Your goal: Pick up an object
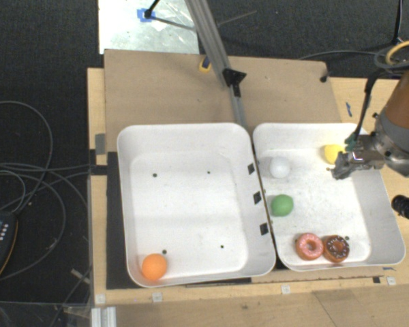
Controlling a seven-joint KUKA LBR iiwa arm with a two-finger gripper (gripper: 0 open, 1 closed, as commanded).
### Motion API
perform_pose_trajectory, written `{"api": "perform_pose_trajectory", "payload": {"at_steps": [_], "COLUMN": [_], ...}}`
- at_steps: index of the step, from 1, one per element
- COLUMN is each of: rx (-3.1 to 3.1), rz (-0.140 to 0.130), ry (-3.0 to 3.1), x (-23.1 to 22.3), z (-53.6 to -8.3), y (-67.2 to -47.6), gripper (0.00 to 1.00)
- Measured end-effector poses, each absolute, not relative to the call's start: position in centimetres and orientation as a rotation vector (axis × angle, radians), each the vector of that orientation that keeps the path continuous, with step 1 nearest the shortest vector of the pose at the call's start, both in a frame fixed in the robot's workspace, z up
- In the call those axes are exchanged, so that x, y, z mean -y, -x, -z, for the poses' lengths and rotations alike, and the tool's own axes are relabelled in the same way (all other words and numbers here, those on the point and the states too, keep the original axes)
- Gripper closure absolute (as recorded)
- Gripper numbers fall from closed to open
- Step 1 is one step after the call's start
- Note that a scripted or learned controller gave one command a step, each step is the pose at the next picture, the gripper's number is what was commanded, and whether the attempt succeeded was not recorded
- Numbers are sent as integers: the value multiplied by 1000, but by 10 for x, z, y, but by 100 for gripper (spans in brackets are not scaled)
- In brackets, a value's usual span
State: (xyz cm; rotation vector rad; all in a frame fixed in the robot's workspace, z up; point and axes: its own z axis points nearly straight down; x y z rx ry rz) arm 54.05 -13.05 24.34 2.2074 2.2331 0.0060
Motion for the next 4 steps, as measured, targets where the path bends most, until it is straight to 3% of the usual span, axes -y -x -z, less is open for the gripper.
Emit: {"api": "perform_pose_trajectory", "payload": {"at_steps": [4], "rx": [-2234], "rz": [-6], "ry": [-2209], "x": [-86], "z": [-254], "y": [-578], "gripper": [100]}}
